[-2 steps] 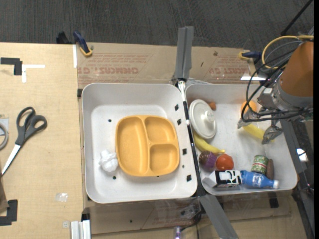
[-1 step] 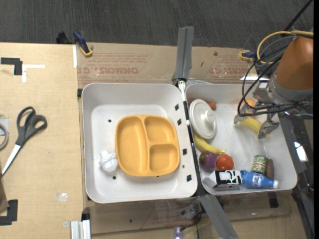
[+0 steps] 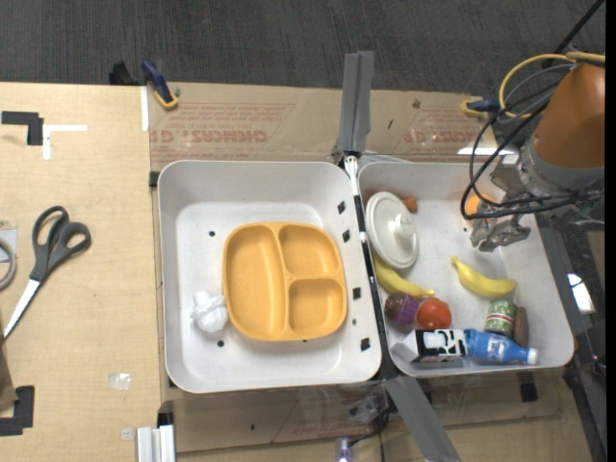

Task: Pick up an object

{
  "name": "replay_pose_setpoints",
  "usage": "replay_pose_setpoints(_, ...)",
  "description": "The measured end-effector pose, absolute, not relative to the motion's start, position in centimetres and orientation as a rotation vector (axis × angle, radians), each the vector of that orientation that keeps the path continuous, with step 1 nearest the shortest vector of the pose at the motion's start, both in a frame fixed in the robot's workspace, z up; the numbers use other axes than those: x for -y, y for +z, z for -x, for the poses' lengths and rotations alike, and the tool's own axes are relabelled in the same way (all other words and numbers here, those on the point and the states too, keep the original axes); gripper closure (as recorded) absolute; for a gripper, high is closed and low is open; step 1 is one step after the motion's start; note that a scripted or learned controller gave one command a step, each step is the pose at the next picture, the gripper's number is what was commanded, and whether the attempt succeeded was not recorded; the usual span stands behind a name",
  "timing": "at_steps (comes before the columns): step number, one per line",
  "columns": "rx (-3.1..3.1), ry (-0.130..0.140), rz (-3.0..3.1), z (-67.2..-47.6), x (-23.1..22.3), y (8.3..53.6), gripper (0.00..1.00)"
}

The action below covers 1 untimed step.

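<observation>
My gripper [image 3: 500, 233] hangs over the upper right of the right bin [image 3: 445, 175], open, with nothing between its fingers. Just below it lies a yellow banana [image 3: 484, 279]. A second banana [image 3: 399, 281] lies beside a white domed lid [image 3: 393, 227]. Along the bin's front sit a purple item [image 3: 402, 308], a red tomato [image 3: 434, 313], a green can [image 3: 500, 317], a blue bottle [image 3: 496, 348] and a black-and-white box [image 3: 438, 344]. An orange object [image 3: 470, 203] is partly hidden behind the gripper.
The left bin [image 3: 178, 219] holds a yellow divided plate [image 3: 285, 280] and a crumpled white piece [image 3: 208, 310]. Scissors [image 3: 48, 248] lie on the bench at far left. Cables [image 3: 510, 85] loop above the arm's orange band [image 3: 577, 114].
</observation>
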<state>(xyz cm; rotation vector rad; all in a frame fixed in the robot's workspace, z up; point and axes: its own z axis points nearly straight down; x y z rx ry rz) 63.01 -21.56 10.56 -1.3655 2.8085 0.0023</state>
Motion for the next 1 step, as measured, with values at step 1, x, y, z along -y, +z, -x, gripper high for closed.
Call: replay_pose_setpoints(1, -2.809, 0.003, 1.365, -63.00, 21.55, 10.55, 0.00)
